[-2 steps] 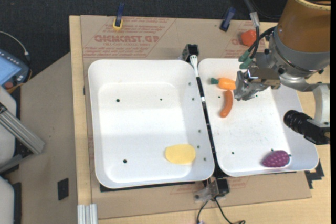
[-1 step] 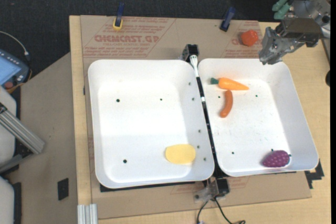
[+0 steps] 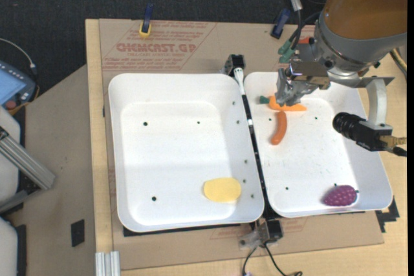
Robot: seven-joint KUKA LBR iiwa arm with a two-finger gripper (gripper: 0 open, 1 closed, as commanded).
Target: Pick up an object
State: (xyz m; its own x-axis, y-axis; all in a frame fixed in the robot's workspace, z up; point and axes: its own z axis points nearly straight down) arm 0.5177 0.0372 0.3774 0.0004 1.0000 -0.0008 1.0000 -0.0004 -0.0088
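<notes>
Two white bins: a left bin (image 3: 123,139) and a right bin (image 3: 369,184). One yellow oval piece (image 3: 222,189) lies in the left bin. The right bin holds three things: one orange sausage-shaped piece (image 3: 279,129), one flat orange carrot (image 3: 297,108), one purple grape bunch (image 3: 340,195).

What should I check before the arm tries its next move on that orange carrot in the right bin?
1. Gripper is over the target: ok, it sits at the top end of the orange carrot.
2. Carrot is between the fingers: cannot tell, the wrist hides the contact.
3. Carrot has room around it: ok, it lies apart from the purple grapes near the lower right corner of the right bin.
4. Carrot is away from the bin wall: ok, it lies inside the bin floor, right of the divider.
5. Yellow piece is out of the way: ok, it rests in the left bin.
</notes>
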